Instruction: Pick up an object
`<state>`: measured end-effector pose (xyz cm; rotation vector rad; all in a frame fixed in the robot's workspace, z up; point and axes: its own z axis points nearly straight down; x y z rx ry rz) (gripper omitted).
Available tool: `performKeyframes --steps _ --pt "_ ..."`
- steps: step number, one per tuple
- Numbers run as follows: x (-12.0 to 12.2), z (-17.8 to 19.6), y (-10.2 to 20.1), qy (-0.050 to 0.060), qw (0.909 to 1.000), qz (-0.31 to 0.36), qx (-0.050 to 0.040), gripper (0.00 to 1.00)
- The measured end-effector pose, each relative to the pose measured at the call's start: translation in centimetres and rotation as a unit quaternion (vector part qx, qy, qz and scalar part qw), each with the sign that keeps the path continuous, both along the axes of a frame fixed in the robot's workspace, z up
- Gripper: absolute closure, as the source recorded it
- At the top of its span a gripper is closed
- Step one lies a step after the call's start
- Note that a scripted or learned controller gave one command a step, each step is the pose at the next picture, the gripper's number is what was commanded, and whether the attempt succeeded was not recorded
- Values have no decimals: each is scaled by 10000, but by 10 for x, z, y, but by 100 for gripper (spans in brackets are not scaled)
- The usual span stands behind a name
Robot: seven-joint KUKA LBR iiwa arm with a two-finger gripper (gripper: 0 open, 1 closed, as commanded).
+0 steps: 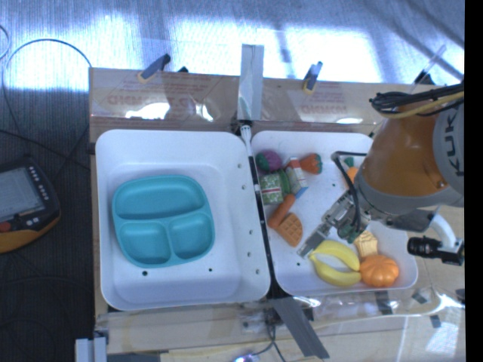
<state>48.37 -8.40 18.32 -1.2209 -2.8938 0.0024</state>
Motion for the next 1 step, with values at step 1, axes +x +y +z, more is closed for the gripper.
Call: performKeyframes --steps 1 --pt "2 -89 -23 -28 9994 357 1 0"
